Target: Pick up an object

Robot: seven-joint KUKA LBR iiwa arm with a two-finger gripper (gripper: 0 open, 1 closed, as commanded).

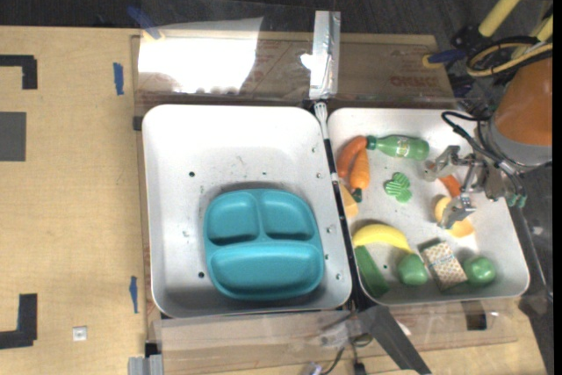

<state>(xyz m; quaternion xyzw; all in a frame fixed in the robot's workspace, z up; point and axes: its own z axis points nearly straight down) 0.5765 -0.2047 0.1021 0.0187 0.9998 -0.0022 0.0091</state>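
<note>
In the right bin (518, 263), toward its 3 o'clock wall: claw (464, 199), lowered among the contents, directly over a small yellow-orange piece (451, 213); an orange-red bit (450, 185) sits just beside it at 12 o'clock. Claw state: cannot tell whether released or clenched, and nothing can be confirmed as grasped. Step in hand, judged: closing on the yellow-orange piece; done well, the approach stays vertical and centred on that one item, clear of the red bit and the bin wall, with a straight lift afterwards. Right bin contents: carrot (355, 162) at 10 o'clock; green bottle (399, 147) at 12; small green leaf-shaped item (399, 186) near centre; banana (383, 236) at 7; dark green vegetable (370, 270) below the banana; round green item (413, 270); patterned block (443, 263); second round green item (480, 270) at 5. Left bin (167, 189): one teal divided tray (262, 242), lying toward 6 o'clock. Both bins rest on the tabletop (66, 189).
</note>
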